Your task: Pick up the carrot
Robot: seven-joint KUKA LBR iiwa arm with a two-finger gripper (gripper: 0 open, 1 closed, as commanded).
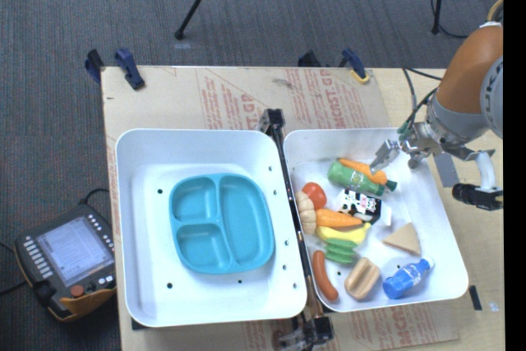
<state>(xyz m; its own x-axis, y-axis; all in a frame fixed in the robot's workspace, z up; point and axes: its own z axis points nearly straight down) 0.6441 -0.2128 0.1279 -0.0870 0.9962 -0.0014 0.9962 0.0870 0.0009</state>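
Carrot (pixel 339 219), orange and lying roughly crosswise, sits in the middle of the crowded right bin (pixel 434 201), pressed among toy foods: a tomato (pixel 313 195) just to its left, a black-and-white carton (pixel 362 205) touching it from above, a banana (pixel 343 234) directly below. Above the pile, the gripper (pixel 401 150) hovers near the bin's upper right wall, its two fingers spread apart and holding nothing, one tip close to a green bottle with an orange top (pixel 357 175). The left bin (pixel 148 177) holds a blue divided plate (pixel 220 223). The risk from here looks plain: with the carrot hemmed in on three sides, descending fingers could land on the carton or banana instead, shove the carrot aside, or close on the similarly coloured bottle top by mistake.
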